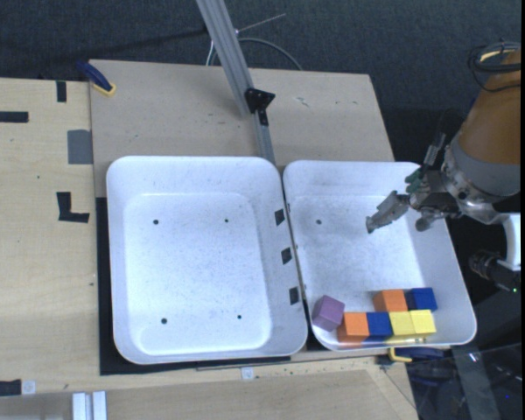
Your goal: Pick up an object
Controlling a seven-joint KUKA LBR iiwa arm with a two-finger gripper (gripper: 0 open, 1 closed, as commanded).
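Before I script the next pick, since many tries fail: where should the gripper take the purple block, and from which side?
Judging from the view, take the purple block from above, across its free faces. It sits apart at the left end of the row, near the right bin's left wall; the orange block crowds its right side.

Wooden bench [184,121] carries two white bins side by side on black mat [102,322]. Left bin [118,191] touches right bin [437,261]. Blue-yellow obj [97,78] at bench edge, well behind left bin.
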